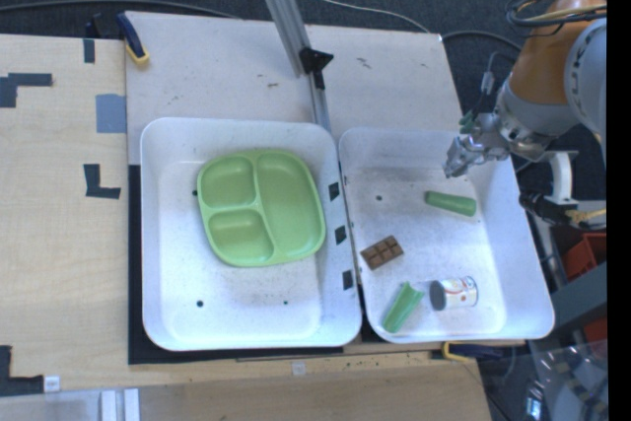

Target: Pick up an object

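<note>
So my pincer [459, 159] hangs over the far right part of the right bin [521, 256], near its back wall, and whether it is parted or pressed together I cannot tell from this slant; nothing shows between its tips, so I count myself empty-handed. Closest to me is a green cylinder [451, 203], lying flat on the bin floor just below and a little toward the front. Further forward sit a brown chocolate-bar piece [382, 252], a second green piece [401, 307] tilted by the front wall, and a small white can [454, 292] just beside it. Across the divider, the left bin [163, 311] holds a green divided plate [261, 207]. I judge the pick not yet made: every object rests on a bin floor, so descent, closing and lifting all remain, most likely onto the near cylinder.
</note>
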{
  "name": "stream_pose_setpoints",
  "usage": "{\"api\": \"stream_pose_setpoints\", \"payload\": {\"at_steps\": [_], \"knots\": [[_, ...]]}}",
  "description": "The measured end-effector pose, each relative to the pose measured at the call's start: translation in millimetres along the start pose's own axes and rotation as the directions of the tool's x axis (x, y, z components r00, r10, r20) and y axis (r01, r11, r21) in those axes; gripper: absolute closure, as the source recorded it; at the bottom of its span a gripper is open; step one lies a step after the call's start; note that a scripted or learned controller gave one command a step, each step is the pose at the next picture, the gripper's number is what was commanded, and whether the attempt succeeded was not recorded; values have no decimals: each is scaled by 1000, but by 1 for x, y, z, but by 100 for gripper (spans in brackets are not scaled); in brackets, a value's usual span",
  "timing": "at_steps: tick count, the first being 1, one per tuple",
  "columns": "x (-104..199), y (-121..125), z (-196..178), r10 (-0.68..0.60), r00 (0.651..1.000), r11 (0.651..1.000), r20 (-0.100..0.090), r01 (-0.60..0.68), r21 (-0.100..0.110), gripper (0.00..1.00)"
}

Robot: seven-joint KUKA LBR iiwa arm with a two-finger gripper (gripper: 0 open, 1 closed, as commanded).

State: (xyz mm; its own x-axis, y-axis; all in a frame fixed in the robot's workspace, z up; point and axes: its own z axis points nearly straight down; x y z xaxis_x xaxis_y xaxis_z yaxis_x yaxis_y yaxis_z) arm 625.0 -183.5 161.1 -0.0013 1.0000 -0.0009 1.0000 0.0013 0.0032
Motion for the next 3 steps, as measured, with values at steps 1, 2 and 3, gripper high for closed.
{"api": "stream_pose_setpoints", "payload": {"at_steps": [1,2,3], "knots": [[1,-7,-59,0,1000,1000,1,0,-2,100],[2,-6,-105,-1,1000,1000,0,1,-1,100],[52,6,-89,-4,1000,1000,-2,4,5,100]]}}
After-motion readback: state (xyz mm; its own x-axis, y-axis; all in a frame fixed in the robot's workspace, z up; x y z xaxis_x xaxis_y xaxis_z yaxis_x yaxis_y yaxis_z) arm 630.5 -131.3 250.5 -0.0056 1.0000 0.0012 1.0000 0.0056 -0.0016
